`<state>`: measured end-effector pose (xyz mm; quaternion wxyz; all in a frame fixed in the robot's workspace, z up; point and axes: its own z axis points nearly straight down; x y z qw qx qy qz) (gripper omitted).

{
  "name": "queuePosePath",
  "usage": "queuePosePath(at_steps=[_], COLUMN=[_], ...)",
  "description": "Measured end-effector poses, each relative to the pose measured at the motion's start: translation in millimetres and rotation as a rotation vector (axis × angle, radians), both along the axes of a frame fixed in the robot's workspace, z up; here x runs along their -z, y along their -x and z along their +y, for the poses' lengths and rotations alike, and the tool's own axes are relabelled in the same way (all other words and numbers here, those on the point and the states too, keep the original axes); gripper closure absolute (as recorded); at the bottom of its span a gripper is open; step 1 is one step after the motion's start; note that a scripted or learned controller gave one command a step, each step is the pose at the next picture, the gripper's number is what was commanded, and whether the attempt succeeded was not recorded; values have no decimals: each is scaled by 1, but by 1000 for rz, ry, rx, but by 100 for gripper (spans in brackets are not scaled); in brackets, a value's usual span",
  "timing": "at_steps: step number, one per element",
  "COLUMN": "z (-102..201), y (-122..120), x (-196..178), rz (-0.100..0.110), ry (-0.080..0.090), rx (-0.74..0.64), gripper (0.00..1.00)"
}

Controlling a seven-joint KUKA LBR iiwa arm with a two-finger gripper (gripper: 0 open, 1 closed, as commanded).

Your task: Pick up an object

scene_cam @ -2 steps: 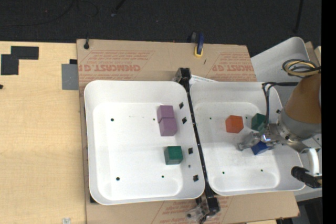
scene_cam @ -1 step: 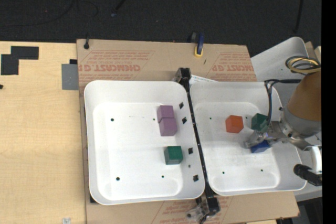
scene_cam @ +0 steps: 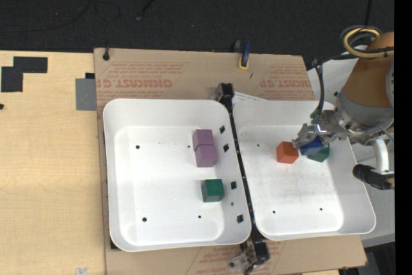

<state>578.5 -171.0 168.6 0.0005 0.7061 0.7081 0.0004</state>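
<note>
Two shallow white plastic bins side by side on cardboard sheet (scene_cam: 161,77) with red print, laid over pale wooden worktop (scene_cam: 45,170).

Left bin (scene_cam: 119,203): purple rectangular block (scene_cam: 205,147), matte; dark green cube (scene_cam: 212,190) just below, apart.

Right bin (scene_cam: 351,219): orange block (scene_cam: 287,153), blue block (scene_cam: 317,145) and green block (scene_cam: 320,154) clustered near end effector (scene_cam: 311,137).

End effector low over blue block; opening and grasp impossible to tell, fingers masked by metal parts.

Arm cut off at right edge.

Dark floor with cables behind worktop.
</note>
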Motion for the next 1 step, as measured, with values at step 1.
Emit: queuePosePath(at_steps=[1], z=[65], y=[-10], x=[1], rz=[5], ry=[-2], rx=[0], gripper=[100])
